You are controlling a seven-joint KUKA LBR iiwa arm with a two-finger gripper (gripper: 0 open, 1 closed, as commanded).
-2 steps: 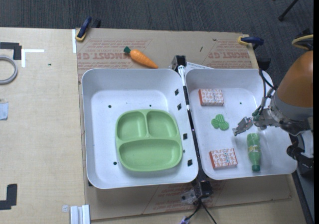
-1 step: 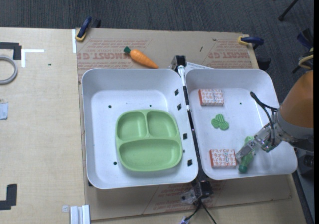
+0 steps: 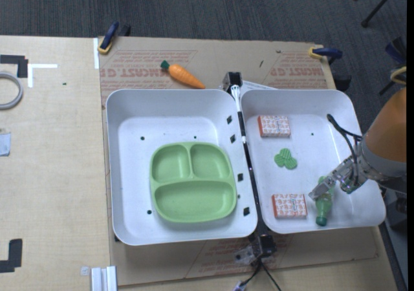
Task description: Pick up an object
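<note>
Grey and orange, the arm (image 3: 388, 138) reaches in from the right edge and bends down over the right bin (image 3: 304, 105), its wrist low above the bin's near right corner. The tool (image 3: 326, 187) points left and slightly down toward the bin floor. Whether the tool is released or clenched cannot be told; its tip is small and blurred against the white.

Just beneath and beside the tool's tip lies a small green bottle (image 3: 323, 209), roughly upright in the view, its upper end right at the tool; whether the two touch cannot be judged. Left of the bottle, near the bin's front wall, sits a red-and-white patterned block (image 3: 289, 205). A second patterned block (image 3: 274, 126) rests toward the bin's back, well apart from the tool, and a flat green leafy piece (image 3: 285, 159) lies between the two blocks, near the middle of the bin.

The left bin (image 3: 126, 121) holds a pale green divided plate (image 3: 193, 183) with three compartments. Behind the bins, on the cardboard covering the tabletop (image 3: 52, 186), lies an orange toy carrot (image 3: 182, 74).
</note>
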